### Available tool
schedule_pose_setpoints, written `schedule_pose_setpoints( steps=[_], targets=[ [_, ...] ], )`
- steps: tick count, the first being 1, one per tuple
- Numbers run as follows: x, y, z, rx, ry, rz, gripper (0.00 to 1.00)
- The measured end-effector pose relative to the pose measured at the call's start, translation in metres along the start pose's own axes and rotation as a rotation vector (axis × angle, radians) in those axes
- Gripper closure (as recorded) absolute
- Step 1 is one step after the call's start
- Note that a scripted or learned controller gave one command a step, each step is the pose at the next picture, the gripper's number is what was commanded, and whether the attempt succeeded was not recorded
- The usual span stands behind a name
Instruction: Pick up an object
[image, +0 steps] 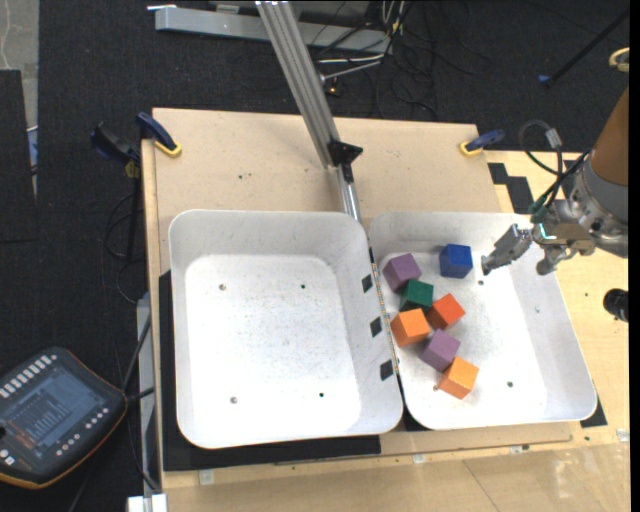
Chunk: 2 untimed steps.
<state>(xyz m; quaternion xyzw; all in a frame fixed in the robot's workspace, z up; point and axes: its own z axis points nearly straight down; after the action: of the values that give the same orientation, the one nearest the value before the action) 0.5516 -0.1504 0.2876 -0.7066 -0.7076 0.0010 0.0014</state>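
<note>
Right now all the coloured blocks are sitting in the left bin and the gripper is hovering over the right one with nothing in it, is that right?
Not quite. The coloured blocks sit in the right bin, not the left bin; the camera view shows it. The gripper does hover over the right bin with nothing in it.

Right bin (560, 330): seven blocks crowd its left half; the right half of the floor lies bare, giving open room to come down.
Cluster: purple block (402, 268), green block (418, 293), two orange blocks (447, 310) (409, 326), and a second purple block (439, 350) sit touching or nearly so (little gap between them for a finger).
Blue block (456, 260): a little apart at the top, with bare floor on its right.
Lowest orange block (459, 378): open floor on its right and below.
Gripper (521, 253): hangs over the bin's upper right, fingers apart, near the blue block.
Divider: the two bin walls meet just left of the cluster, blocking that side.
Left bin (270, 330): floor unobstructed.
Metal pole (305, 85): slants across the top of the bench above the bins.
</note>
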Motion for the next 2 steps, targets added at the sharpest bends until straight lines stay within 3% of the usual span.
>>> schedule_pose_setpoints(
  steps=[1,2],
  targets=[
    [0.000,0.001,-0.002,-0.003,-0.001,0.001,0.00],
    [0.005,-0.002,0.042,0.000,0.000,0.001,0.00]
  ],
)
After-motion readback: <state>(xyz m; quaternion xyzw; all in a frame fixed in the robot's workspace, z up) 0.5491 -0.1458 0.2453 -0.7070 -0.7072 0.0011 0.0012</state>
